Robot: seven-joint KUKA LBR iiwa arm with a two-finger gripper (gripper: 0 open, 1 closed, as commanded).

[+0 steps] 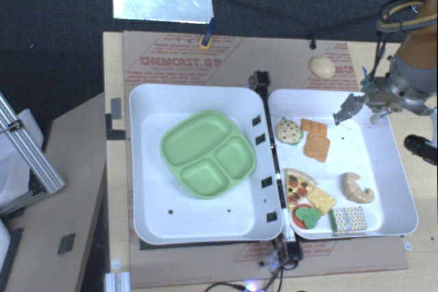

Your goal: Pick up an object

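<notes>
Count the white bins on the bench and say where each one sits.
2. The left bin holds a green divided plate; the right bin beside it holds the toy food items.

In the right bin (383,147), bare white floor lies open through the middle and along the 3 o'clock wall. Toy food crowds its 9 o'clock side: cookie (289,131), orange crackers (315,140), pizza slice (299,184). A croissant (357,188) and patterned block (350,219) stand toward 6 o'clock. A green divided plate (207,154) covers the left bin's (147,215) centre, leaving room around its edges.
</notes>
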